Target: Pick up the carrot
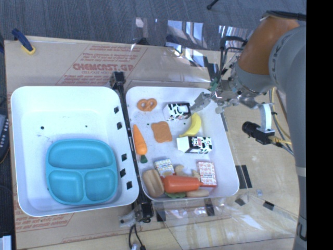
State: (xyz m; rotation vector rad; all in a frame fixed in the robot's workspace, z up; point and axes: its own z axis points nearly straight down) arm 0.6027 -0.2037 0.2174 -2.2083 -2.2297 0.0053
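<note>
The carrot is small and orange, with a green stub at its near end. It lies along the left wall of the right bin. My gripper hangs over the bin's far right corner, well to the right of the carrot. Its fingers are spread open with nothing between them. One fingertip points toward a cow-patterned carton and a banana.
The right bin also holds a pretzel, a toast slice, a second cow-patterned carton, two small boxes, a bread roll and a long red-orange piece. A blue divided plate sits in the left bin.
</note>
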